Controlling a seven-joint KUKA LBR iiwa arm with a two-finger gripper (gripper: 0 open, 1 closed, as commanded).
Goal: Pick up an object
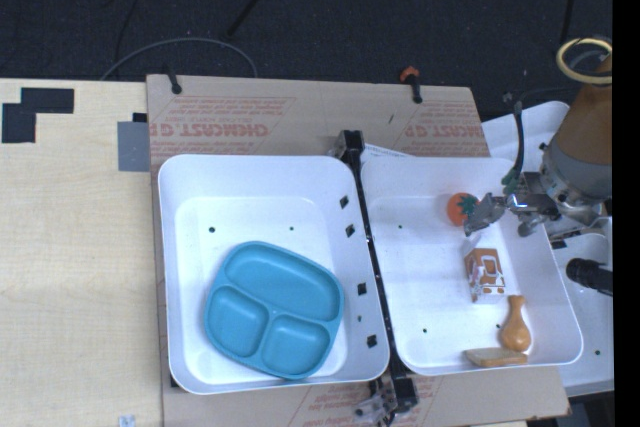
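Dark floor with loose cables fills the top of the view, and below it we see a pale wooden bench [70, 255] carrying a cardboard sheet [300, 120] and two shallow white bins side by side. We find the left bin [190, 185] occupied by a blue divided plate [273, 308] with three compartments, lying flat towards the near corner. We find the right bin [420, 315] holding the small things worth picking: an orange and green toy [458, 207] near the far right, a small brown and white box-like object [484, 275] just below it, a tan pear-shaped piece [515, 325] nearer us, and a flat tan block [494, 356] against the near wall.

We see the arm [585, 140] reaching in from the right, its gripper [487, 213] low over the far right part of the right bin, just beside the orange and green toy and just above the box-like object. We cannot tell from this slant whether its fingers are spread or closed, and we see nothing clearly caught between them.

We judge the task to be at its approach or closing stage: the gripper is among the objects, but every one of them appears to rest on the bin floor. What is left, as far as we can see, is a secure grasp on one object and lifting it clear of the bin.
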